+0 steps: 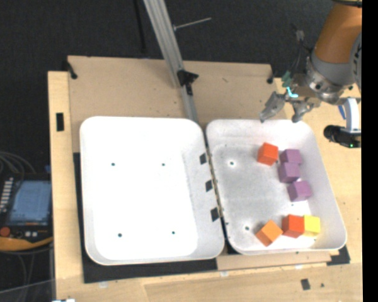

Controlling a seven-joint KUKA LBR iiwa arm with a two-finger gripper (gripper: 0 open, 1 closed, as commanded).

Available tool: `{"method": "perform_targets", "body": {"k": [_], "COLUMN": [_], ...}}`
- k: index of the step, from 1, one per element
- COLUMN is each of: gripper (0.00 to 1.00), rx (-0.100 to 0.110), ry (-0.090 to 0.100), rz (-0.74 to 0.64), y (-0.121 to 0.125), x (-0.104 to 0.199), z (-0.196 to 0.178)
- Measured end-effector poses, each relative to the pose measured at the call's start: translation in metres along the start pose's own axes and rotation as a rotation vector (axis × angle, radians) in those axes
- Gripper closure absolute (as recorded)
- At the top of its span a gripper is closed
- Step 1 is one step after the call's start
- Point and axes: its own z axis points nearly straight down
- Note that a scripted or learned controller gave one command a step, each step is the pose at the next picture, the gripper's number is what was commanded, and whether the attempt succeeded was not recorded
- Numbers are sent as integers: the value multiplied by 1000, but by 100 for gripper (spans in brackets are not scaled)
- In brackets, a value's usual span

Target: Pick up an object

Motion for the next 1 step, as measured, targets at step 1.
{"method": "perform_targets", "body": {"k": [1], "gripper": [0], "rx": [-4], "ry": [-4], "rz": [-2], "y": [1], "x": [-1], "z": [-3]}}
